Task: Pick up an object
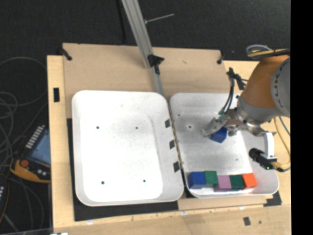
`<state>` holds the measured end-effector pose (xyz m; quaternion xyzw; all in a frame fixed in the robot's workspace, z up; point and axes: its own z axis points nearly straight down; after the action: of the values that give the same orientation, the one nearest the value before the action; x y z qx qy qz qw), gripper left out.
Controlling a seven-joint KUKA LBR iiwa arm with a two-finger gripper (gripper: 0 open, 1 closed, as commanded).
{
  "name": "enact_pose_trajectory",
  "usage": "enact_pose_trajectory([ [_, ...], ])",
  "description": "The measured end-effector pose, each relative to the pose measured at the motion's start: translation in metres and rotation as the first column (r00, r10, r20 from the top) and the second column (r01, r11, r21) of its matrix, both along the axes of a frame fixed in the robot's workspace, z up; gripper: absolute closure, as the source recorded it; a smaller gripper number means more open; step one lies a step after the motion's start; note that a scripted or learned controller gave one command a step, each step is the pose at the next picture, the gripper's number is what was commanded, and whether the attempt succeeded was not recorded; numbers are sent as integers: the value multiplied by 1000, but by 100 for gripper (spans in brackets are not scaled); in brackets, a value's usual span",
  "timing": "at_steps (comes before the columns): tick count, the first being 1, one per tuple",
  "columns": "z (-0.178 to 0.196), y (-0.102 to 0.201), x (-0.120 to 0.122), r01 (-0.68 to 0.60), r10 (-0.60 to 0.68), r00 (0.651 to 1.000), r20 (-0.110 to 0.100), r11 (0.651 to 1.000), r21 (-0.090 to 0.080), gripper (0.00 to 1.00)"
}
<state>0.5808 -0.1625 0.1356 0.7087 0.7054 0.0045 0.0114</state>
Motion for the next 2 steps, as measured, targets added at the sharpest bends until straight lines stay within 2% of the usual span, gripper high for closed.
enact_pose_trajectory([
  [1,-40,-25,77,-9,9,1000,-19,1000,8,0],
  [2,-39,12,34,-6,6,1000,-24,1000,10,0],
])
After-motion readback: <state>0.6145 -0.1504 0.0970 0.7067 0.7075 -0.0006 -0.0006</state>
